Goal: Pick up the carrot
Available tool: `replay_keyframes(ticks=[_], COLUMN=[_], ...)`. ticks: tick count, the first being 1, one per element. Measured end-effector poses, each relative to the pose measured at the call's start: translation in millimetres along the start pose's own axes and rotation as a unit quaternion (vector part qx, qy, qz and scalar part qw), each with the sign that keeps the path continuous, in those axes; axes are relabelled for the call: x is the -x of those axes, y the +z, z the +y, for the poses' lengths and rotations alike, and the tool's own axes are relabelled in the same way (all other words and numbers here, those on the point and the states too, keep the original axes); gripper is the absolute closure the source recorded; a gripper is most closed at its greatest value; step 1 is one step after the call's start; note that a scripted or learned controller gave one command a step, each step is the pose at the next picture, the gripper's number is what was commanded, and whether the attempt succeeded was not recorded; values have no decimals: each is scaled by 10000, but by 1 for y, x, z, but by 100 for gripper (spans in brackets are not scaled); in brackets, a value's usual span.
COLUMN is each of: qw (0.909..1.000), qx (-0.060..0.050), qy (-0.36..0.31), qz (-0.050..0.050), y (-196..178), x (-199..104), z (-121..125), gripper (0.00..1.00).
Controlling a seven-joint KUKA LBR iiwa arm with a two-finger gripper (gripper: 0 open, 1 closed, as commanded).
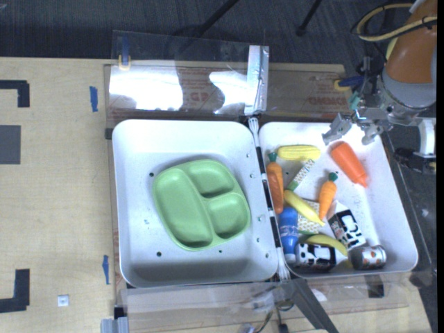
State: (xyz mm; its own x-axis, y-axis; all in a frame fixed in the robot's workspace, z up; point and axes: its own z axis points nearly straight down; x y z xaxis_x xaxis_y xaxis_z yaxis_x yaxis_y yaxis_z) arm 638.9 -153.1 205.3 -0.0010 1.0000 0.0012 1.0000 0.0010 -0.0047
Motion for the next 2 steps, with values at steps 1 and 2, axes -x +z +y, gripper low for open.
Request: replay_keyframes(ticks=[1,2], qw=[9938,9958], qx=[78,11], qy=[1113,913], qz=[-18,46], y=[77,116], x=[1,1], z=[28,-38], gripper=[0,0])
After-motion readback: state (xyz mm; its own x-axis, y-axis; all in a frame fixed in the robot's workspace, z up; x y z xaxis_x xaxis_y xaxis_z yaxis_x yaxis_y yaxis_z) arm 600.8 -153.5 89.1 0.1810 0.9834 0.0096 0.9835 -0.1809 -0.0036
